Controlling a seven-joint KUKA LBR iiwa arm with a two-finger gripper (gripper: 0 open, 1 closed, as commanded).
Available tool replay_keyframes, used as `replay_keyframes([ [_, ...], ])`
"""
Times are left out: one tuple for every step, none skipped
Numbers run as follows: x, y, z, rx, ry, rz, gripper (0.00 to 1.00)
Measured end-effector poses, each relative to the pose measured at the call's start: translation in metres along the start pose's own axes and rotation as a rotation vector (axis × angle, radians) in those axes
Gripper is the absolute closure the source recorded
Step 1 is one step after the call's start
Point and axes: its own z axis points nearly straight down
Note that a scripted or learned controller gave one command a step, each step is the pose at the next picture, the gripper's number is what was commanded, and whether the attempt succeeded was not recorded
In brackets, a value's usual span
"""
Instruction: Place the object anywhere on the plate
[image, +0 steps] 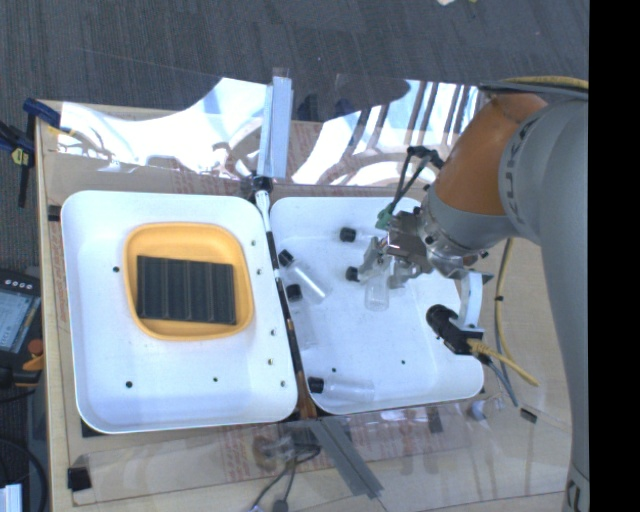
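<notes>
Camera view puts the gripper (381, 272) low in the right bin (400, 385), over clear vials (308, 286) (we cannot tell its state). The plate (187, 243) sits in the left bin (90, 350). We fear a slippery vial may escape during carrying.

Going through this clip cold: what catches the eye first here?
The yellow plate with a dark ribbed panel sits in the left bin. The grey and orange arm reaches in from the right, its gripper low over the right bin, where small clear vials with black caps lie scattered.
</notes>
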Motion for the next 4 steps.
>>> replay_keyframes([
  [0.000, 0.000, 0.000, 0.000, 0.000, 0.000, 0.00],
  [0.003, 0.001, 0.036, 0.002, 0.000, -0.256, 0.00],
  [-0.023, -0.014, 0.055, -0.001, 0.000, -0.604, 0.00],
  [-0.019, -0.039, 0.016, -0.003, -0.002, -0.853, 0.00],
])
